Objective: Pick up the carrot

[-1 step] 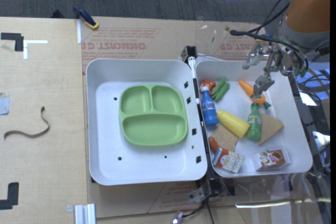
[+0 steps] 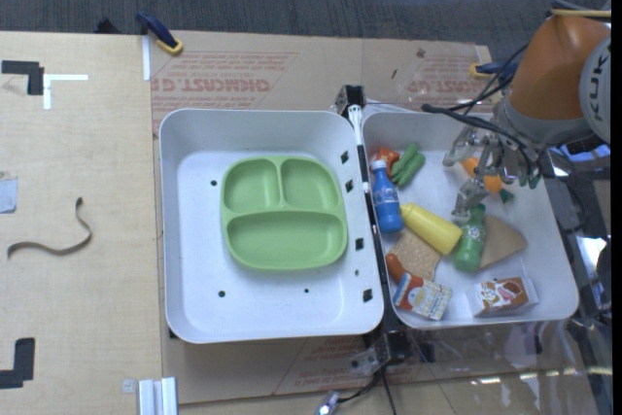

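Gripper (image 2: 483,172) low over the right bin (image 2: 549,296), near its far right part, with an orange carrot (image 2: 488,178) seen between the fingers: clenched on it, by the look of it (the metal hides much of the carrot). Grey arm (image 2: 573,63) with orange band in from the right.

In the same bin: green pea pod (image 2: 408,165) at the far left, blue bottle (image 2: 387,204) along the left wall, yellow mustard bottle (image 2: 431,226) beside it, green bottle (image 2: 470,243) just below the gripper, tan wedge (image 2: 501,243) against that bottle, slice of bread (image 2: 416,257), two small printed cartons (image 2: 503,294) toward the near edge.

Left bin (image 2: 185,238) with a green divided plate (image 2: 285,213) at its middle. Wooden surface (image 2: 68,306) to the left, carrying a curled dark strip (image 2: 53,243).
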